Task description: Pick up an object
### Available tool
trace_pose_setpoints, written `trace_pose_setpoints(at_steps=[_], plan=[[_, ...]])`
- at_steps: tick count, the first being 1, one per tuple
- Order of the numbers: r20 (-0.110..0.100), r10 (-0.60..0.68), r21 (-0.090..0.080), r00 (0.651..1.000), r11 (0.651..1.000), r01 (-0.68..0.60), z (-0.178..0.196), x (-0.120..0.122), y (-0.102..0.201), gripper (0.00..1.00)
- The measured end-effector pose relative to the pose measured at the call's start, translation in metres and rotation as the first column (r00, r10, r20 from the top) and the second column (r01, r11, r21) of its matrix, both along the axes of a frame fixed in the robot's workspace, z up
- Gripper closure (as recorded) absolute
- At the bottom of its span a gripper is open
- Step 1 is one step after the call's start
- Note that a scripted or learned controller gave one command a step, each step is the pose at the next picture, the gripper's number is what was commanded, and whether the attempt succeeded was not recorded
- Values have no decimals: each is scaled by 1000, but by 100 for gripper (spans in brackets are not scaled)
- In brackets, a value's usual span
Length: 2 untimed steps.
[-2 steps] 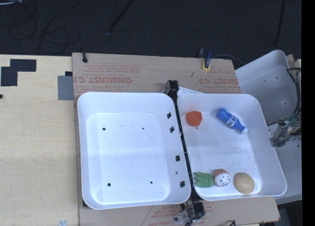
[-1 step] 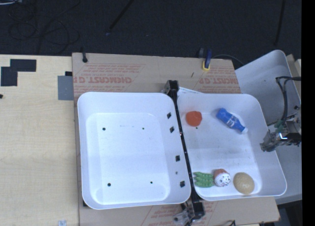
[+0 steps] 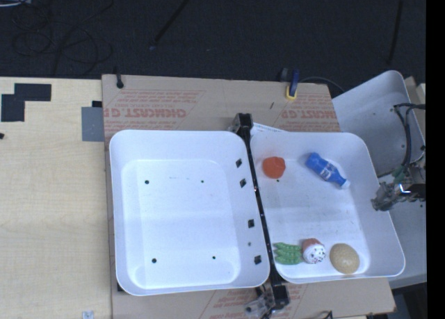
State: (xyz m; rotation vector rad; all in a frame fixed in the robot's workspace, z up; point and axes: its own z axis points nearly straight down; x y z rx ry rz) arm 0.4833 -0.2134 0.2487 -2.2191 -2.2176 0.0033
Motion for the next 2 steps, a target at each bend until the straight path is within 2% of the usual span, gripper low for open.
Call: trace_pose_setpoints(at_steps=[2], plan=[[-4, 0, 2, 1000, 1000, 0, 18, 0, -1, 100]])
